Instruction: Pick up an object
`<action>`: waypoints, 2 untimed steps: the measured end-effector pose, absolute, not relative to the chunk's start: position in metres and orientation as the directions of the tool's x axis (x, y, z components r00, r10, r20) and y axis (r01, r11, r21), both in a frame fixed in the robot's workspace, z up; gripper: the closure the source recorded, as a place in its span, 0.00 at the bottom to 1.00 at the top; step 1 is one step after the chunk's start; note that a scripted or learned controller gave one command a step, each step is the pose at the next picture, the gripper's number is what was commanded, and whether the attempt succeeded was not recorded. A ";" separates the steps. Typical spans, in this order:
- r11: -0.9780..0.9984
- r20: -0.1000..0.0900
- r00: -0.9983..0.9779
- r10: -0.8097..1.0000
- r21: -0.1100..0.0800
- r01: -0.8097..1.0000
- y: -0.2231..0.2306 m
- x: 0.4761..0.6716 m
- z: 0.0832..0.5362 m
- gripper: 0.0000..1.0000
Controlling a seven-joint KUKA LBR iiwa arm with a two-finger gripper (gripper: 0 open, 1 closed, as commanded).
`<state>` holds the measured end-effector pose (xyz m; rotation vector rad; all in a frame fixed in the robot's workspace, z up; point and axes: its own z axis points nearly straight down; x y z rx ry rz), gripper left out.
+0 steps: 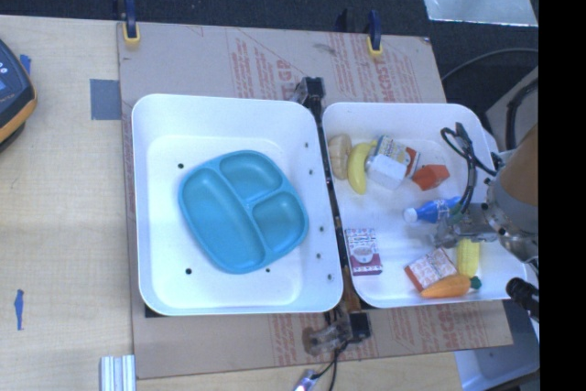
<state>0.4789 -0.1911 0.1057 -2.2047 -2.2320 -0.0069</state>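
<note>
Objects for the picking are all lying in the right bin (412,110), none of them lifted. Nearest the camera, a carrot (449,287) is resting along the bin's front wall, touching a small red-and-white packet (430,268) and sitting just beside a yellow piece (468,256). A dark red carton (363,250) is lying flat near the wall shared with the left bin (151,119).

The claw (462,232) is hanging low over the right side of the bin, just above the yellow piece and close to a blue-capped bottle (430,212). Whether it is open or closed cannot be told from this slant, and nothing is visibly sitting in its grip. The arm (522,188) is reaching in beside it, with a dark cable (462,162) looping over the bin.

The risk is crowding. The yellow piece, packet and carrot are packed together against the front corner, so a descent here is likely catching two things at once, or pinching an edge and letting it slip. The bottle is round and probably rolling away if nudged. The bin wall is leaving little room on that side, and the cable may be snagging on something.

Farther back, a banana (357,167), a white box (388,166) and an orange-red block (430,176) are clustering together. In the left bin a blue divided plate (242,211) is sitting alone, all on the counter (64,224).
</note>
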 end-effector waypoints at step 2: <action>0.006 0.000 -0.006 1.000 -0.003 1.000 -0.101 0.532 0.118 1.00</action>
